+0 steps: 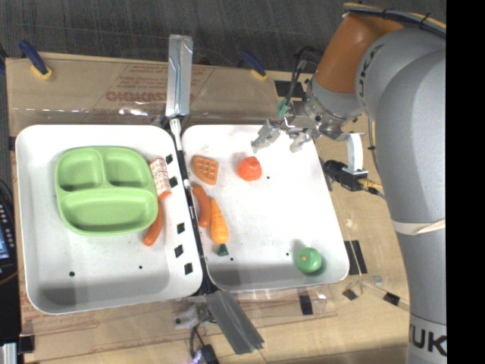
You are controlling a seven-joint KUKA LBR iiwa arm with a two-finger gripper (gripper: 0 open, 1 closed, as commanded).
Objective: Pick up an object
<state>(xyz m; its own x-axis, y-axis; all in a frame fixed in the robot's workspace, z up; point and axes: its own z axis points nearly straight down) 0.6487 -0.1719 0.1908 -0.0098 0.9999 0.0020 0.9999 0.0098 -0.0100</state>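
The gripper hangs over the top part of the right bin. Its two fingers are spread apart and nothing is between them. The big grey arm reaches in from the right side, with its orange band up near the top.

A red tomato sits in the right bin, just below the gripper, at about 7 o'clock from it. It is near the fingers but not touching them.

At 9 o'clock from the tomato there is an orange waffle close to the bin's left wall. Below the waffle lie a thin orange-red sausage and an orange carrot side by side, right next to each other. A green apple rests far off at 5 o'clock from the tomato, near the bottom right corner of the bin.

In the left bin there is a green plate with three sections. A small red and white packet leans at its right edge, at 3 o'clock. Another orange-red sausage lies at 4 o'clock from the plate, touching its edge.
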